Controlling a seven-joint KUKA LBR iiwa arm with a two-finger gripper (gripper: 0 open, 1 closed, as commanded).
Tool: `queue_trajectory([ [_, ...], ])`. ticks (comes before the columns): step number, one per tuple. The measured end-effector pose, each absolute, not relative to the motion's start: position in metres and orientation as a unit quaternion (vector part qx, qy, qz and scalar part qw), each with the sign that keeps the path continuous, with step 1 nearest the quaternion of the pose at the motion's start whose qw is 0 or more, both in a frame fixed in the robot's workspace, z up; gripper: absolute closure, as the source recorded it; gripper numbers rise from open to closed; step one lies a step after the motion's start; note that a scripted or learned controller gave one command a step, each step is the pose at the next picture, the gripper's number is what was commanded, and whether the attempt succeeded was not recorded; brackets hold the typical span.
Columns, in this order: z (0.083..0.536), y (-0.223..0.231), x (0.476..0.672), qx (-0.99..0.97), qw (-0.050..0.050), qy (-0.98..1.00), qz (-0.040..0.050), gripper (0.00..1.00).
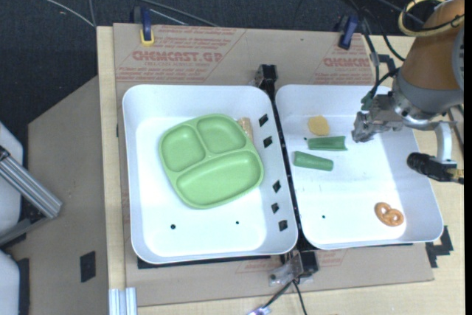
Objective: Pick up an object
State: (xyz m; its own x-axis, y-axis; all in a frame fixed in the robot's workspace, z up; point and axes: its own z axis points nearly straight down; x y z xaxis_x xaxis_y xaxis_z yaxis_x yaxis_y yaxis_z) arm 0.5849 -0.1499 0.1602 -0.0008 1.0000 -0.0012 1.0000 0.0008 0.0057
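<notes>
My gripper [361, 130] hangs over the right bin [413, 188], near its back right part, just right of the green pieces. Two green blocks lie in that bin: one [327, 144] close to the gripper's left, the other [313, 161] a little nearer the front. A small yellow piece [318, 125] sits behind them. An orange pretzel-shaped item [389, 215] lies at the front right of the bin. Nothing shows between the fingers.
The left bin [147, 181] holds a green divided plate [212, 159] with a small tan item [245, 126] at its back right edge. Black clips [267, 138] line the divider between the bins. Cables [435, 164] run along the right side.
</notes>
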Motion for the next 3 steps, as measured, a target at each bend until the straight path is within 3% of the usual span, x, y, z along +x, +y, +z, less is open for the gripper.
queue_trajectory([
  [1,0.210,-0.150,0.587,0.707,0.003,0.708,0.0018,1.00],
  [3,0.212,-0.043,0.599,0.705,-0.002,0.709,0.0006,1.00],
])
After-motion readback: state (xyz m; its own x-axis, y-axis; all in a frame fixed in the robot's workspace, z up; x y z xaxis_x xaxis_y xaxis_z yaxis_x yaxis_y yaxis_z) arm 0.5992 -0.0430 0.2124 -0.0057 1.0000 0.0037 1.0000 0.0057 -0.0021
